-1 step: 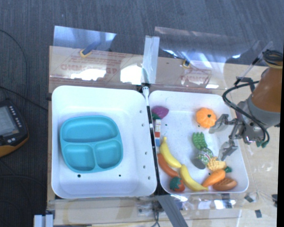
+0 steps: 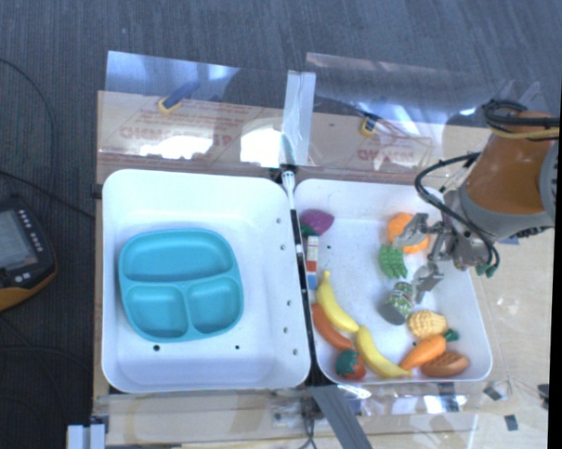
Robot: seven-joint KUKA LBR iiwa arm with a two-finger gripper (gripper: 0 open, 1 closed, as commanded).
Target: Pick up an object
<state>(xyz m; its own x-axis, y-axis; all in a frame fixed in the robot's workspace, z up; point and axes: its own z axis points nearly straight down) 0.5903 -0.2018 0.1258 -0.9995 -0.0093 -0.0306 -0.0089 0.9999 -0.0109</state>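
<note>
The right bin (image 2: 469, 292) holds several toy foods: a purple piece (image 2: 316, 220), an orange piece (image 2: 401, 225), a green leafy piece (image 2: 392, 261), a small grey-green can (image 2: 398, 302), a yellow corn (image 2: 426, 323), a carrot (image 2: 422, 352) and two bananas (image 2: 337, 305). My gripper (image 2: 423, 257) hangs over the upper right part of this bin, just right of the green piece and above the can. Its fingers stand apart, open, with nothing between them.
The left bin (image 2: 263, 209) bears a blue compartment tray (image 2: 179, 281). A red-green strawberry (image 2: 349, 364) and a brown sausage (image 2: 445, 364) lie near the right bin's front wall. A handheld controller (image 2: 10, 249) lies on the floor at far left.
</note>
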